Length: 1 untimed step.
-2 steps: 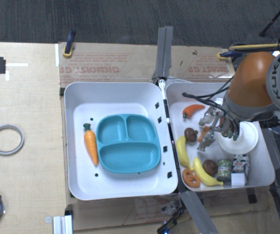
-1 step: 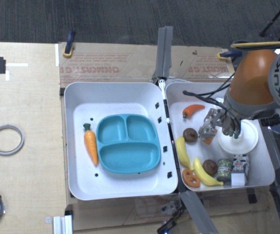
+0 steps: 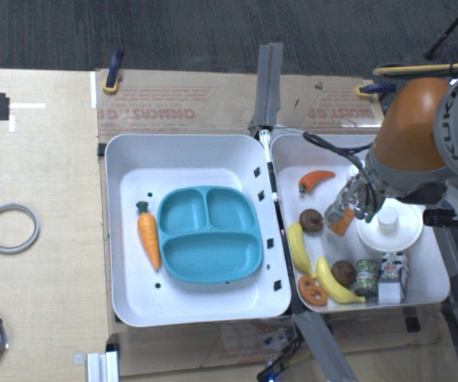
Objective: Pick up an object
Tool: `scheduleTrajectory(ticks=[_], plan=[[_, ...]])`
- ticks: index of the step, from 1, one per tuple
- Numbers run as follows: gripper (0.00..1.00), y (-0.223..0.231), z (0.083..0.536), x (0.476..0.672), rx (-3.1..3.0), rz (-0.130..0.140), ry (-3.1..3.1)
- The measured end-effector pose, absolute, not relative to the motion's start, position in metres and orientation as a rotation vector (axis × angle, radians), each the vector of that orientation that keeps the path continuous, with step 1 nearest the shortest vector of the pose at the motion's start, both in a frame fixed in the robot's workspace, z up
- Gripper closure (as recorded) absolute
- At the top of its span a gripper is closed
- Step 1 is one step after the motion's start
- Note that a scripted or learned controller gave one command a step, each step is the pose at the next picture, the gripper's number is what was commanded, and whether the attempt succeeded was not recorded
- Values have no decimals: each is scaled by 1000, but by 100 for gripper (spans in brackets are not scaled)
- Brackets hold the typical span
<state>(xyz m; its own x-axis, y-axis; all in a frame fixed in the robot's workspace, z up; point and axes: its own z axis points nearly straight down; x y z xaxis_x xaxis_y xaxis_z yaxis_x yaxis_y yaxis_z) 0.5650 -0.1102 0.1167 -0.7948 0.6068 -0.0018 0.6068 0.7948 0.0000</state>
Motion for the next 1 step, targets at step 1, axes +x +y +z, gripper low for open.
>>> scheduleTrajectory(ticks=[1], plan=[[100, -64, 230, 606, 753, -1, 3047]])
